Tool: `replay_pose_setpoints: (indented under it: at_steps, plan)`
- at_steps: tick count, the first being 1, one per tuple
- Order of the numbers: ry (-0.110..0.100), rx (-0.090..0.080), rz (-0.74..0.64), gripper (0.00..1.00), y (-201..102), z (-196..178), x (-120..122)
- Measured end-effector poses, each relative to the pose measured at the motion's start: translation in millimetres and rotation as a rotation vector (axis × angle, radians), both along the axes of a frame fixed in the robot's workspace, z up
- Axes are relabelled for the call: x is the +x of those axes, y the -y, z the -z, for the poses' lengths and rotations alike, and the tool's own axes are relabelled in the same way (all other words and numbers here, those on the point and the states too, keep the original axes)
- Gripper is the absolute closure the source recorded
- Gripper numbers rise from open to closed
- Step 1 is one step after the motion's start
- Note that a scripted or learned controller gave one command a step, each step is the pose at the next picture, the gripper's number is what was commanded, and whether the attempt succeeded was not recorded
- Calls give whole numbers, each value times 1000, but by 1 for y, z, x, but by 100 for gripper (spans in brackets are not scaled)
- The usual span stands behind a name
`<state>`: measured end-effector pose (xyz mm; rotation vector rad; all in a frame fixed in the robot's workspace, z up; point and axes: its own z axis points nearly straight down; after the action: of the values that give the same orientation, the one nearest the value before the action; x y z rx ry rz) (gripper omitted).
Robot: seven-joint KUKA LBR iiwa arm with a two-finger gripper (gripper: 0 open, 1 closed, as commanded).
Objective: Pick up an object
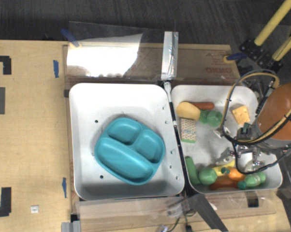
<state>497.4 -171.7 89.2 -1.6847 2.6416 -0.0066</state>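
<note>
Hovering low over the right bin's [273, 175] front edge, the pincer [246, 164] sits above a heap of toy food [227, 175]; I cannot tell its state. A good pick means singling out one piece, perhaps the orange carrot [236, 175], and descending squarely, clear of the rim.

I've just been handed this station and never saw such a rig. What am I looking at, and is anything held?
One camera looks down at a slant on two white bins. The left bin holds a teal divided plate. The right bin holds toy food: a yellow piece, a cheese wedge, a wafer, and green and orange pieces along the near edge. The grey arm with the orange band reaches in from the right; its hand hangs low over that pile. I cannot tell whether it holds anything.
</note>
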Motion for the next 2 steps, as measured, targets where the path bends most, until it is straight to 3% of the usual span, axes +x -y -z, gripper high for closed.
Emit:
replay_pose_setpoints:
  at_steps: [1,2]
  plan:
    - [8,6,-325,0,41,0,-11]
    - [-2,10,-715,0,36,0,-8]
